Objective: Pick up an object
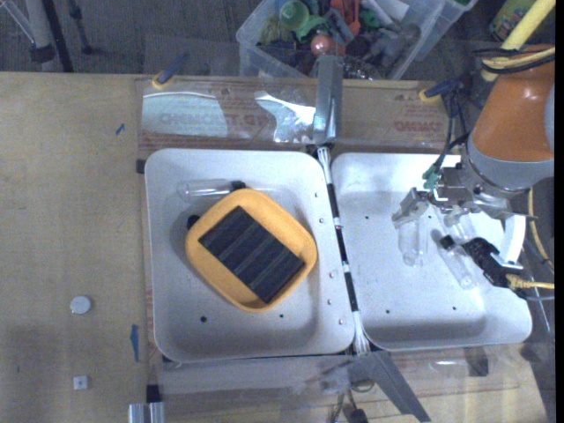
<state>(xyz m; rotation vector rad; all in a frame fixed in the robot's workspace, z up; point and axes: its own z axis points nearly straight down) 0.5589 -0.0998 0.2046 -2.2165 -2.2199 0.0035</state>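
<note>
Pale wood makes up the surface [62,192], which carries two shallow white bins side by side. Over the right bin [388,315] the gripper [438,236] hangs low, and whether its fingers are spread or closed cannot be told, since they appear as pale, half-transparent shapes against the white floor of the bin; nothing can be seen between them. Around them sit the gripper's grey metal body and a black block with cabling near the bin's right wall. Above that rises the arm [520,113], grey with its orange band, coming in from the right edge of the view. The left bin [167,324] holds the one clear object, a yellow-rimmed square piece with a dark ribbed top [251,249], lying flat and turned at an angle near the middle of the bin, well apart from the gripper. Just behind it, toward the bin's far wall, lies a small clear item with a dark tip [211,187], too faint to identify. Beyond the bins a strip of cardboard with clear plastic film [229,113] runs along the surface's far edge, and behind that stands a clear tub of mixed colourful toys [352,16]. A small grey disc [80,305] rests on the wood at the left.
</note>
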